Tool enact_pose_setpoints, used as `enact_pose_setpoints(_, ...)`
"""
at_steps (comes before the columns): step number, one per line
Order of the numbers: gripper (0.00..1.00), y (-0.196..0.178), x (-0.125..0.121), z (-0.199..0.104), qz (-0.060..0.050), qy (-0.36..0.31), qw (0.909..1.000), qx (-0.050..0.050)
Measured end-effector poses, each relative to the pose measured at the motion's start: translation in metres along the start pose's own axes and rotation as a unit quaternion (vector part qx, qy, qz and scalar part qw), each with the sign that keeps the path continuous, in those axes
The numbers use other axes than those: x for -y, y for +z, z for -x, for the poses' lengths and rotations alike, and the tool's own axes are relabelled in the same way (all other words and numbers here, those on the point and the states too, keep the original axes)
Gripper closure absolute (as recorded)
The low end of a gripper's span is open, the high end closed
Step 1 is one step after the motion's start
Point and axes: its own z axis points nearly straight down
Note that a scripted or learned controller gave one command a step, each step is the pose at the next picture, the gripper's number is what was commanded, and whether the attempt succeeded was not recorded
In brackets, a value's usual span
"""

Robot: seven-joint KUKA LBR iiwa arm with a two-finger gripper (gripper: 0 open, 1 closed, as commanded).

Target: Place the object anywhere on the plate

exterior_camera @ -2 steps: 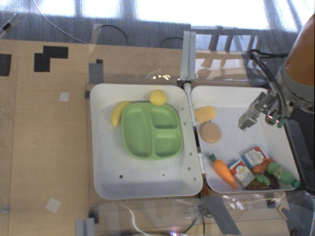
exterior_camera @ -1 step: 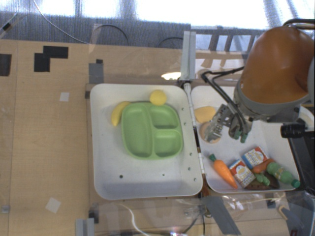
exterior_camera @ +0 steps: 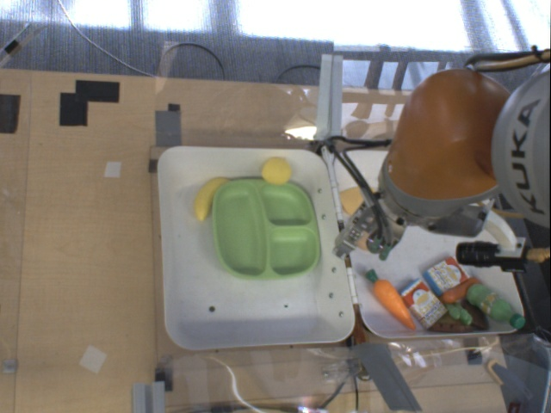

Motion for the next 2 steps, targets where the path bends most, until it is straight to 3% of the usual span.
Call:
enact_pose_setpoints(1, 0.00, -0.001, 0.001, 0.001, 0.000, 0.001, 1.0000, 0.001)
enact_pose_setpoints(2, 1.00, -0.013, -0.002, 0.002, 0.003, 0.000, 1.0000, 0.003)
